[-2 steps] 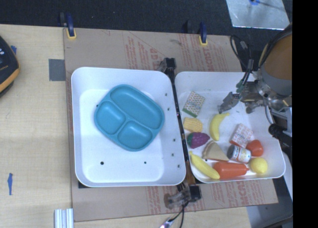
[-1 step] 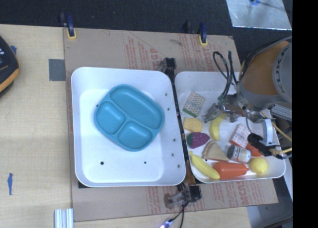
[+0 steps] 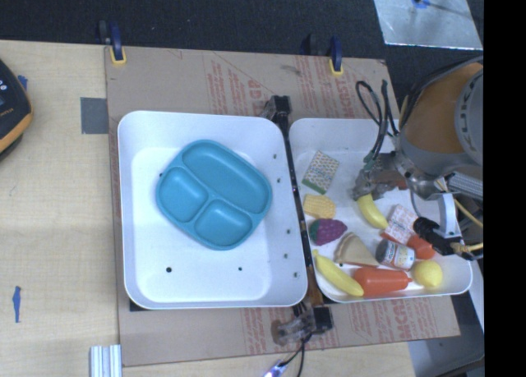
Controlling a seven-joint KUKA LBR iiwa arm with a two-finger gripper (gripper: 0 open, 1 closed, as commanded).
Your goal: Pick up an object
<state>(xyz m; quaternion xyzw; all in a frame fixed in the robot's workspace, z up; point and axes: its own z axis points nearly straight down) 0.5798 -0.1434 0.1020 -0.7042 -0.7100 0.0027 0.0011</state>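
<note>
My gripper (image 3: 370, 184) hangs low over the right bin (image 3: 349, 131), its dark fingers just above the upper end of a small yellow banana (image 3: 372, 212). Nothing shows between the fingers. Toys lie around it in that bin: a patterned green-and-white packet (image 3: 320, 172), a corn cob (image 3: 319, 205), purple grapes (image 3: 327, 230), a tan wedge (image 3: 352, 249), a long yellow banana (image 3: 338, 275), a red-orange carrot-like piece (image 3: 380, 281), a small bottle (image 3: 395, 254), a lemon (image 3: 427, 273) and a pink-white packet (image 3: 401, 221).
The left bin (image 3: 140, 281) holds a blue divided plate (image 3: 214, 193). The grey and orange arm (image 3: 444, 121) covers the right bin's far right side, with cables beside it. A black-and-yellow device (image 3: 11, 108) sits at the bench's left edge.
</note>
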